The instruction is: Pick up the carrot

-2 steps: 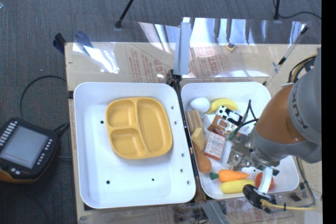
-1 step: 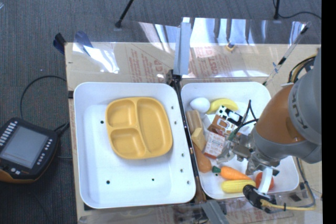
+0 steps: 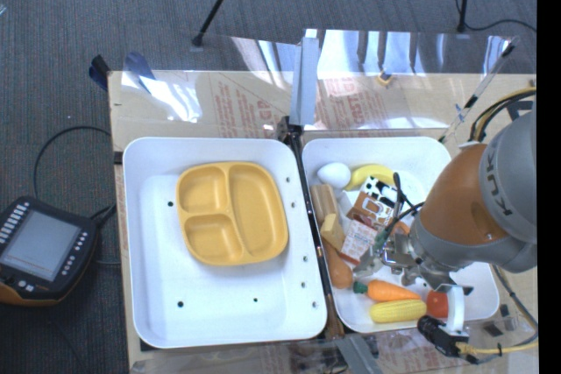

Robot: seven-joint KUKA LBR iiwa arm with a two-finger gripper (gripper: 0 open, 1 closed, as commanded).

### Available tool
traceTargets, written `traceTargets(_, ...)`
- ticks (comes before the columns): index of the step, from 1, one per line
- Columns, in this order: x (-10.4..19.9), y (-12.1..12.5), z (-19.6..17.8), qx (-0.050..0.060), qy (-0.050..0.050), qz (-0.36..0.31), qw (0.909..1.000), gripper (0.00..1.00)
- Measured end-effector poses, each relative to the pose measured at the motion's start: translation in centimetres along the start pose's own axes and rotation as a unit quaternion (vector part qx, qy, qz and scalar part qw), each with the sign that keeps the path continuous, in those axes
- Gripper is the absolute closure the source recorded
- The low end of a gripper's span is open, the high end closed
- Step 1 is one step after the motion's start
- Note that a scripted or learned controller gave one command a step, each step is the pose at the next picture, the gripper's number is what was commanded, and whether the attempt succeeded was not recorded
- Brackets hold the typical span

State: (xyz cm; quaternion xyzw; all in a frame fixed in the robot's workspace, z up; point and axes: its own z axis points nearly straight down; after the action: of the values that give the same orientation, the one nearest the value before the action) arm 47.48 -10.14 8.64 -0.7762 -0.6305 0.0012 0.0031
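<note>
The carrot point(image 3: 392, 291), orange with a green leafy end pointing left, lies flat near the front of the right bin point(image 3: 438, 149). My gripper point(image 3: 392, 256) hangs just above and behind it, at the end of the grey arm with the orange band point(image 3: 465, 197) that reaches in from the right. The gripper's grey body covers part of the bin's middle, and nothing can be seen held in it.
Around the carrot lie a yellow corn cob point(image 3: 396, 312), a red tomato point(image 3: 436, 304), an orange-brown piece point(image 3: 340, 270), a brown packet point(image 3: 368, 210), a banana point(image 3: 372, 174) and a white egg point(image 3: 333, 174). The left bin point(image 3: 158, 311) holds a yellow divided plate point(image 3: 233, 212).
</note>
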Motion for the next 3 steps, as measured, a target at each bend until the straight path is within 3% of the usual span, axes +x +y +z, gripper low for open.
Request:
traceTargets(1,-0.2,0.7,-0.1,-0.002,-0.001,-0.122,0.9926,0.0)
traceTargets(2,0.3,0.1,-0.2,-0.005,-0.005,-0.101,0.9948,0.0)
traceTargets(3,-3.4,0.8,-0.1,-0.002,-0.001,-0.172,0.9852,0.0)
